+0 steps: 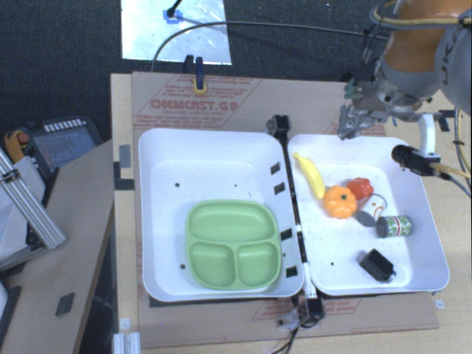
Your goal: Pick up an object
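The bench (184, 94) carries two white bins. The left bin (169, 153) holds a green tray (232, 243) toward its 5 o'clock corner. The right bin (413, 271) holds the small things. The arm (424, 21) comes in at 1 o'clock, its gripper (349, 130) hanging above the right bin's far rim near 11 o'clock, well apart from everything in it; whether its fingers are spread or pressed together I cannot tell. In the right bin, a banana (310, 175) lies at 10 o'clock, an orange (340, 202) just beside it touching a red piece (361, 189), a can (394, 226) on its side near centre, and a black block (377, 265) at 6 o'clock.
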`<action>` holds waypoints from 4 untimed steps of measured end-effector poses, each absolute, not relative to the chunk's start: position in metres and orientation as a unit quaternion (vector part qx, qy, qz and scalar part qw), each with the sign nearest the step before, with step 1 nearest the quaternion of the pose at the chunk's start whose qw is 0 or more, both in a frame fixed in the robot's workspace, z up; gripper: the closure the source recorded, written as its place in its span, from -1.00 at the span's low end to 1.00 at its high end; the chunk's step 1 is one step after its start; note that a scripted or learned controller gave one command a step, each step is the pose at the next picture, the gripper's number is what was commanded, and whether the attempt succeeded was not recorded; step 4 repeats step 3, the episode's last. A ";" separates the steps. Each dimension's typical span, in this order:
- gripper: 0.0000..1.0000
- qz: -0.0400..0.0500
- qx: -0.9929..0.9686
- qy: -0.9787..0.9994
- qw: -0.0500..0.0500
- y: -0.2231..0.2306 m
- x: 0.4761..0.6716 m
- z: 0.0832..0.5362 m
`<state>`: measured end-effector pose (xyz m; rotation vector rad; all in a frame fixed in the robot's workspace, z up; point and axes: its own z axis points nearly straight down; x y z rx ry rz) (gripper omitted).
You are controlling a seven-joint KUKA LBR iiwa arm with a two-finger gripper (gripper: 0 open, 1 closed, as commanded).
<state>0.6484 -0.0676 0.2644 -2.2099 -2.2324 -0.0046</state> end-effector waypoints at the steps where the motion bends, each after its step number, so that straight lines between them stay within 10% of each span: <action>1: 1.00 -0.001 -0.704 -0.710 0.000 -0.018 0.646 0.265; 4: 1.00 0.000 -0.704 -0.710 0.001 0.076 0.636 0.233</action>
